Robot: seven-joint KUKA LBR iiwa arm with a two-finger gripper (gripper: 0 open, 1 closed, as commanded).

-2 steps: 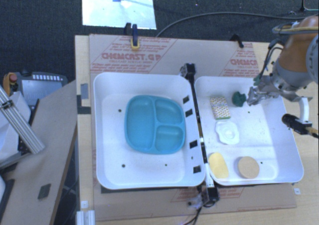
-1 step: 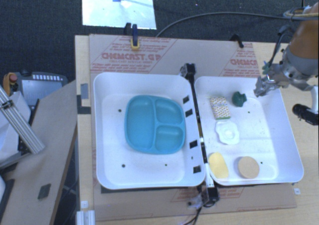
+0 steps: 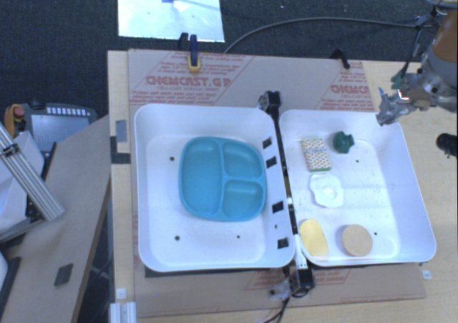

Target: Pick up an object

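Pincer point(image 3: 387, 112) state unclear, above right bin's point(image 3: 411, 171) far rim, green toy point(image 3: 343, 142) nearby

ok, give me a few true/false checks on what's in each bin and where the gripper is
1. The blue divided plate lies in the left bin. True.
2. The green toy sits on the blue plate. False: it is in the right bin, near its far side.
3. The gripper is over the left bin. False: it is at the right bin's far right corner, with no object seen between its fingers.
4. The yellow piece and the tan round piece lie side by side at the right bin's near edge. True.
5. The white piece lies nearer the camera than the checkered block. True.
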